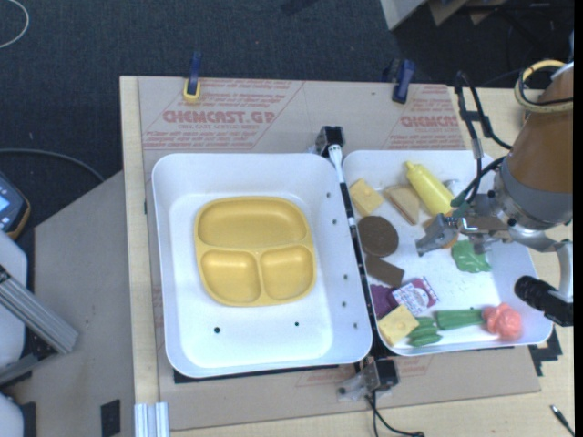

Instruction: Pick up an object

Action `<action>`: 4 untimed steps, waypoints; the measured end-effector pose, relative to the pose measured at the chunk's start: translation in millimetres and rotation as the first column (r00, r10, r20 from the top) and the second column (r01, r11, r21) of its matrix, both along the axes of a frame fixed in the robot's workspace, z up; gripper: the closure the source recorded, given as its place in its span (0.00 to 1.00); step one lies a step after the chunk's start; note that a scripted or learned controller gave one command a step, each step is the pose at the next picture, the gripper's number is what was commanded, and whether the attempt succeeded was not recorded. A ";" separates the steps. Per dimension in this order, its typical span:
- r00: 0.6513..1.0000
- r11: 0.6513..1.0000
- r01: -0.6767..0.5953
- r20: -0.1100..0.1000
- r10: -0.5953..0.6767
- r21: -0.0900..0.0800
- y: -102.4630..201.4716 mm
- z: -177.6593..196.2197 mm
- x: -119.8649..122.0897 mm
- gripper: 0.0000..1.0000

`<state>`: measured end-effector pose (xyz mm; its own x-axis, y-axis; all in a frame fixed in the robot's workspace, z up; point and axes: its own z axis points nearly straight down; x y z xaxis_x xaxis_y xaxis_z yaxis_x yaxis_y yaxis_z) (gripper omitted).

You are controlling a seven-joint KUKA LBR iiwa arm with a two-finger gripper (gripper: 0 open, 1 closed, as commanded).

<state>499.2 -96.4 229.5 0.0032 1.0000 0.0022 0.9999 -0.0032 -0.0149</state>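
Note:
My gripper (439, 237) hangs over the middle of the right bin (519, 271), coming in from the right. It sits between a brown round disc (377, 235) to its left and a green lump (470, 259) to its right. A yellow banana-like piece (426, 186) lies just beyond it. Nothing shows held in the gripper.
The right bin also holds a yellow cheese wedge (366, 197), a tan slice (401, 204), a brown slab (384, 269), a purple packet (415, 294), a yellow block (396, 323), a green pod (448, 320) and a pink-red fruit (503, 321). A yellow divided plate (255, 248) lies in the left bin (173, 244).

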 end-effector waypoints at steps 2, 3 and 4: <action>1.000 1.000 -0.002 0.009 0.002 0.000 -8.0 -41.1 -1.7 0.00; 1.000 1.000 -0.003 0.010 0.003 0.000 -4.3 -83.7 -0.4 0.00; 1.000 1.000 -0.001 0.014 0.001 -0.001 -4.6 -146.1 -1.4 0.00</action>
